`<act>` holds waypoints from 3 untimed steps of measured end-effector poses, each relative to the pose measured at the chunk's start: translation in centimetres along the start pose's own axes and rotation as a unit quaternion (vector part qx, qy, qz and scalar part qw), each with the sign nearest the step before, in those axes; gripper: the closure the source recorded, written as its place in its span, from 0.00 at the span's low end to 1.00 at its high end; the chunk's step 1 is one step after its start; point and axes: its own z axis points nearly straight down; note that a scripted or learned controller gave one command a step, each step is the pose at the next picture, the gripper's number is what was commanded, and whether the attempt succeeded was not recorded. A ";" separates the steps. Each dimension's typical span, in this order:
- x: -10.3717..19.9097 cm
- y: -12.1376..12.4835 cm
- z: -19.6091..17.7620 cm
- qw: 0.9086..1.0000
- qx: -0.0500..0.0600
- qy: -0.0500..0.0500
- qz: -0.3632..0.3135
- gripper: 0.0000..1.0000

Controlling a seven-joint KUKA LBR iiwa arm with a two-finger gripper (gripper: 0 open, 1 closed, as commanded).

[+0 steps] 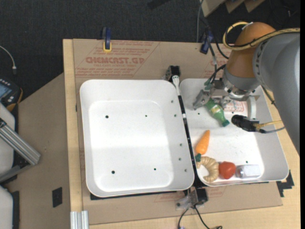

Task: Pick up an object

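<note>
1. Two white bins sat on a cardboard-covered bench (128, 56): left bin (128, 137), right bin (267, 161).
2. Right bin's contents: one green bottle (218, 113), one carrot (203, 142), one croissant (209, 168), one tomato (227, 170), one clear container (249, 171).
3. Bottle lay slantwise (long axis upper left to lower right), beneath the gripper (217, 97), whose grip could not be judged.

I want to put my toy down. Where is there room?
The left bin has a bare white floor from wall to wall. The right bin is crowded: a carrot, croissant and tomato along its near edge, and the pincer by a green bottle.
</note>
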 end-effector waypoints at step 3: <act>3.5 -11.1 -10.2 1.000 -0.001 0.000 0.000 1.00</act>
